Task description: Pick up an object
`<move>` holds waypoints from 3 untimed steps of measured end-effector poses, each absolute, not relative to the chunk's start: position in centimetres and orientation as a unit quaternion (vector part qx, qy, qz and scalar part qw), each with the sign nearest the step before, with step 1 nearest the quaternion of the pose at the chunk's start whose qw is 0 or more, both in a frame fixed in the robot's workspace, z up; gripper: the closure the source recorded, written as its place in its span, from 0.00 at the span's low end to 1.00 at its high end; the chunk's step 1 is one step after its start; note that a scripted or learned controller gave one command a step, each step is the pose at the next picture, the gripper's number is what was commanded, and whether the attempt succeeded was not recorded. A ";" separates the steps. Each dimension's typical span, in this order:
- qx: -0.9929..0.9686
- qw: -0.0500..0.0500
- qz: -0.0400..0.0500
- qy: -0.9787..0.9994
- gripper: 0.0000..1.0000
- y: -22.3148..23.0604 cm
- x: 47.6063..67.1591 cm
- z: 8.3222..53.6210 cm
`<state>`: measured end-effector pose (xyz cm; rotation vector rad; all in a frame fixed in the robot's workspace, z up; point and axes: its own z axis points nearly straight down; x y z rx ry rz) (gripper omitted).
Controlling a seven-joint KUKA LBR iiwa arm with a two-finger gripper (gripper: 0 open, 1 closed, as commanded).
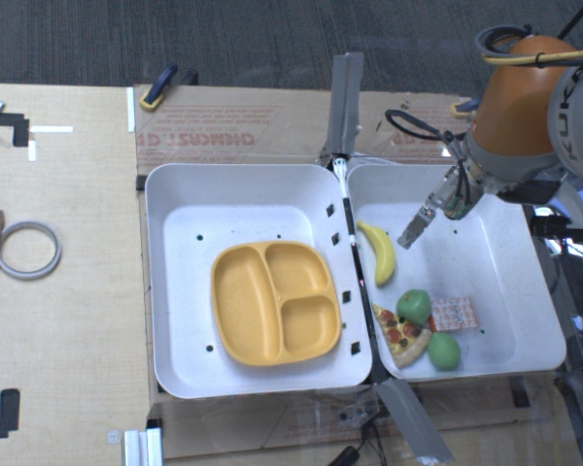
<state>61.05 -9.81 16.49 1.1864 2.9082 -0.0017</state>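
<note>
Light wooden bench top (68, 357) carries two shallow white bins side by side, with a sheet of brown cardboard (243, 129) behind them and a roll of tape (24, 249) lying well apart to your left. Note the left bin (175, 212): it holds one yellow divided plate (276, 302), set near the middle with bare floor on all sides. Note the right bin (505, 250): a banana (377, 250) lies just beside the divider wall, and nearer the front edge sit a green apple (415, 306), a pizza slice (400, 334), a small red-and-white packet (454, 313) and a lime (444, 350), clustered close together. Locate the gripper (417, 227) over the back half of the right bin, tilted down toward the left, its tip near the banana but apart from it. You see one slim dark finger; whether the jaws are spread or pressed together cannot be told, and nothing shows between them. Observe the arm (515, 105) reaching in from the right over the bin's back corner. Open floor remains in the right bin along its right wall and behind the clustered items.
</note>
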 end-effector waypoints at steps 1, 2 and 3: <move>0.330 0.006 0.001 0.944 0.00 -9.7 62.0 10.7; 0.361 0.001 0.000 0.933 0.00 -1.4 62.2 19.2; 0.313 0.000 0.000 0.950 0.00 -0.6 59.0 19.1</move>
